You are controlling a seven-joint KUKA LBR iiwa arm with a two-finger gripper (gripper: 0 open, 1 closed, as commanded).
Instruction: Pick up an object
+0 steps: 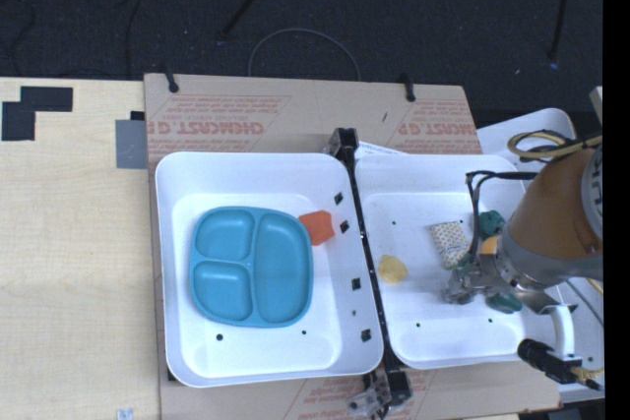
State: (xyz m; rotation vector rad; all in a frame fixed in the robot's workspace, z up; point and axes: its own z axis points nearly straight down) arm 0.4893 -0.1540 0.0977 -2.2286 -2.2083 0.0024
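Note:
My gripper (pixel 465 288) is low in the right bin (pixel 423 349), below the arm's orange band. Just up and left of it lies a speckled cloth-like piece (pixel 449 239). A teal object (pixel 488 223) sits beside the cloth, and another teal bit (pixel 504 303) pokes out under the wrist. A small yellow object (pixel 393 269) rests to the gripper's left, apart from it. In the left bin (pixel 197 182) lies a blue divided plate (pixel 252 266) with an orange block (pixel 317 227) at its upper right edge.
A black divider (pixel 362 251) runs between the two bins. Cardboard (pixel 295 118) lies under and behind the bins. A wooden bench surface (pixel 69 251) spreads to the left. Cables (pixel 536 145) loop near the arm at the right.

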